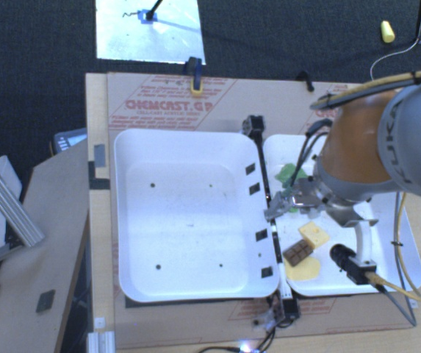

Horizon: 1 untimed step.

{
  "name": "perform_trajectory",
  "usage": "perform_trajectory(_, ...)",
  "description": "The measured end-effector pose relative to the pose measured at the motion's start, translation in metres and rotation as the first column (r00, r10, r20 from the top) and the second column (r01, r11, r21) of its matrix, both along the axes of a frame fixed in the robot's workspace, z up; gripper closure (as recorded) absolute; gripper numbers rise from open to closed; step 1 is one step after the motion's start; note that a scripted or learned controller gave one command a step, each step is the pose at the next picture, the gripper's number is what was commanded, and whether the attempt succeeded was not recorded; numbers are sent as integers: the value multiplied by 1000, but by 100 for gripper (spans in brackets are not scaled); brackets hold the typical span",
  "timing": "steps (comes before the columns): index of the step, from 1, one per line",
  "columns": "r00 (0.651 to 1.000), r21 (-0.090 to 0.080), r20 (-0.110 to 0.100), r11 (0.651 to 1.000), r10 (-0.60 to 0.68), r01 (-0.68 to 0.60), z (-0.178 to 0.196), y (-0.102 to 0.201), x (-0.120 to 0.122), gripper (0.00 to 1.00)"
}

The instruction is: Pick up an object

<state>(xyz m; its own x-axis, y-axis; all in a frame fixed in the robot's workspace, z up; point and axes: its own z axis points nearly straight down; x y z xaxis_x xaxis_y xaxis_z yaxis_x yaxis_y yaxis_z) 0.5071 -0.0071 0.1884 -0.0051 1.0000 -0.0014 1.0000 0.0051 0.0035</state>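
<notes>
My gripper [278, 207] hangs low over the left side of the right white bin [408, 259], close to the wall it shares with the other bin. The arm's grey and orange wrist covers the middle of that bin. Just in front of the gripper lie a yellow square piece [314, 234], a brown ridged block [297, 253] and a pale yellow flat piece [305, 270]. A green thing [287, 173] lies behind the gripper, partly hidden by cables. Nothing shows in the gripper's grasp.
The left white bin [188, 212] sits alongside, with black clips [257, 190] along the shared wall. Both bins rest on a brown board [166, 105] with red print. A yellow clamp [195, 88] stands at the board's back edge.
</notes>
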Motion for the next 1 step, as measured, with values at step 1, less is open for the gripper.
perform_trajectory(1, 1000, 7, 0, 1000, 11, -11, -4, 125, 26, 0)
